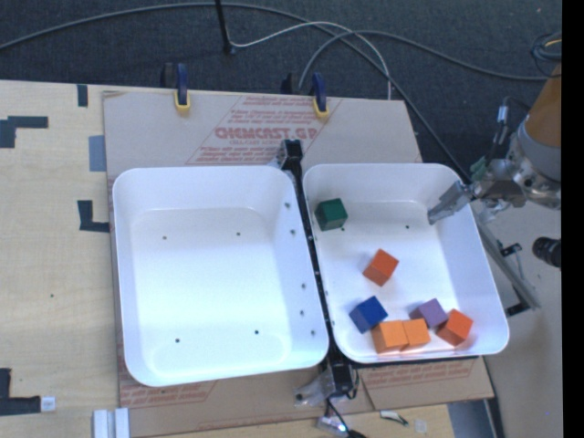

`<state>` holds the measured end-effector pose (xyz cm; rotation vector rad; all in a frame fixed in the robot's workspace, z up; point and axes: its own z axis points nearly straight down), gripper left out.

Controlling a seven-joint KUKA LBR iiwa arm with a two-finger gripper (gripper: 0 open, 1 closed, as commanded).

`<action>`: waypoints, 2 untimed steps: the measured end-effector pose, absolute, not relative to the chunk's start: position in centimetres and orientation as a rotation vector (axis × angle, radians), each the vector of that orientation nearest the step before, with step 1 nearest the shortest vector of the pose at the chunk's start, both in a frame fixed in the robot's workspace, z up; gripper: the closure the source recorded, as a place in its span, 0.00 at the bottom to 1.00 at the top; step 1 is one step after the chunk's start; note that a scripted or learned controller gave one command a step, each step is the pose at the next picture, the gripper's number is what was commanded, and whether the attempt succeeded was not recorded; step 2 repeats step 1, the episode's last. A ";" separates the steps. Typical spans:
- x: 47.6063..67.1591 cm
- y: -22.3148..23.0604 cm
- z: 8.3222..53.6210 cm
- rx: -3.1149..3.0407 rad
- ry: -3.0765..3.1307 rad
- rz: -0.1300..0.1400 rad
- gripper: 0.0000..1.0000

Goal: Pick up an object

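grey claw (444, 208) over rt bin (474, 245) edge, open/shut unclear, blocks inside

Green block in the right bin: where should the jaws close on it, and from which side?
Come straight down on the green block and probably close across its two free side faces. It sits alone near the right bin's upper-left corner, well clear of the orange block, but close to the dividing wall, so a sideways approach looks cramped.

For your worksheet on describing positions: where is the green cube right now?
The green cube sits in the right bin, near its upper-left corner beside the divider, apart from the other blocks; the orange cube is nearest.
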<state>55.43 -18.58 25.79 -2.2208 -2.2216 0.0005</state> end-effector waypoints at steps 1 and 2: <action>58.3 -13.4 17.4 -2.211 -2.222 0.006 0.00; 58.3 -13.4 17.4 -2.211 -2.222 0.006 0.00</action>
